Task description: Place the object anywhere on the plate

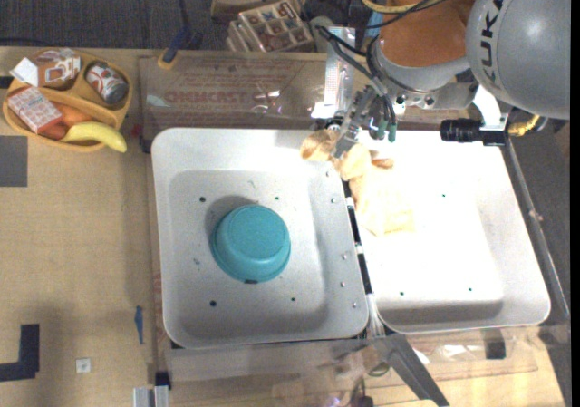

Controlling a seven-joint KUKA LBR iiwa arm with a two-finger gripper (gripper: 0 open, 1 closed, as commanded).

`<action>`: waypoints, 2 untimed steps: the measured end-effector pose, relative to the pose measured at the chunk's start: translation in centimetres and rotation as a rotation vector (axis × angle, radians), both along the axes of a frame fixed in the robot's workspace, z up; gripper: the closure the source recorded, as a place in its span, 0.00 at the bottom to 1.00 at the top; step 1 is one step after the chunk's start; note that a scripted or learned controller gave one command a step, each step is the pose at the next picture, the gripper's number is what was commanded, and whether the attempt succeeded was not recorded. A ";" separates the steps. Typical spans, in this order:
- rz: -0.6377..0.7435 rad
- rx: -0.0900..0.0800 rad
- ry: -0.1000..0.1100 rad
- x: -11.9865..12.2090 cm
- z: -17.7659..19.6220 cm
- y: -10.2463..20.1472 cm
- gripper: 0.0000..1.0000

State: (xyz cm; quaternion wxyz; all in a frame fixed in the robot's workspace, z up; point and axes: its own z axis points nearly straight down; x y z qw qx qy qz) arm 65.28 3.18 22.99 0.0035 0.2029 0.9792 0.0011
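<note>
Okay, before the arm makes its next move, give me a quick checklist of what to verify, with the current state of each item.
1. Object in the gripper: cannot tell. A pale, floppy object hangs just below the fingers, but the grip itself is hidden.
2. Object clear of the bin floor: cannot tell. Its lower part may touch the right bin.
3. Target present: ok. The teal plate sits in the left bin, upside-down looking.
4. Plate surface free: ok, nothing lies on it.
5. Path to the plate: not ok yet. The object is above the divider between the bins, beyond the plate.
</note>
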 end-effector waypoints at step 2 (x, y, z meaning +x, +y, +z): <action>0.410 -0.001 -0.002 0.6 -0.4 10.5 1.00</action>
